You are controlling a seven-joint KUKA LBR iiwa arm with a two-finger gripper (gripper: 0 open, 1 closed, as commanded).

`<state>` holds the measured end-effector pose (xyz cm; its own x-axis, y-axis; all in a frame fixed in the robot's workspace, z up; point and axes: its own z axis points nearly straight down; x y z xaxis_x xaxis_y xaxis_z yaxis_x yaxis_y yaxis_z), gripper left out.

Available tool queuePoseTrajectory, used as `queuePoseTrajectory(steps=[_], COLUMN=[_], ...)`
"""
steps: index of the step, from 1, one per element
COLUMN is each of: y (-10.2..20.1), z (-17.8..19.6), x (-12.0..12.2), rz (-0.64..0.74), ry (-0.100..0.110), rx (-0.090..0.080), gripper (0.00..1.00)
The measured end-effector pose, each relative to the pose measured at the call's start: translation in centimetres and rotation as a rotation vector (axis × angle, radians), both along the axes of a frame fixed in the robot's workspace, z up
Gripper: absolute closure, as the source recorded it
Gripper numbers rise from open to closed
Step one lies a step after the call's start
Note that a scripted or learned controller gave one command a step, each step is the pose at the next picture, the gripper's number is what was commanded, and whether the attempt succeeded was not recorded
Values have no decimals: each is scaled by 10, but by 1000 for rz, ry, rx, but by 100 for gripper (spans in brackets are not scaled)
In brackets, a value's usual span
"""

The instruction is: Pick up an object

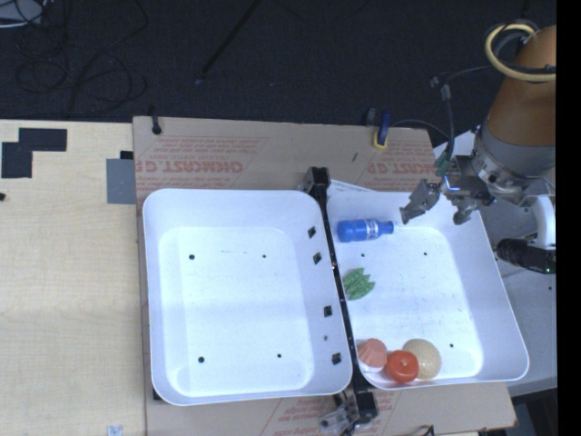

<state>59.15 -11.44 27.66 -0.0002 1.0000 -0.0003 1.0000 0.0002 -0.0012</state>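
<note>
— Picking the blue bottle looks the safest bet; it lies on its side near the far edge of the right bin, close to the divider between the two bins

— How would it handle, do you think?

— Light and stiff, I'd judge, a small plastic thing with a smooth round body that could roll or slip. Closing across the middle of the body, square to its long axis, seems best; the paler cap end pointing right is narrower and likelier to squirt out

— And the gripper?

— It hangs over the bin's far right corner, just beyond the bottle's cap end, fingers spread apart with nothing between them

— Other candidates?

— A green leafy piece near the divider, probably soft and flat, hard to pinch. Crowded in the near corner sit a red round piece, a pale tan one and a pinkish one, touching each other, so awkward to single out
</note>
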Motion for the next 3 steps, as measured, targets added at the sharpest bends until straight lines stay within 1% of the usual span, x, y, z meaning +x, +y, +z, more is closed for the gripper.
queuePoseTrajectory(steps=[1,2,3], y=[-48,-102,-100], z=[-5,46,53], x=[-85,-88,-87], rz=[-8,-3,-1], ry=[7,-4,1], rx=[0,-3,1], gripper=[0,0,100])
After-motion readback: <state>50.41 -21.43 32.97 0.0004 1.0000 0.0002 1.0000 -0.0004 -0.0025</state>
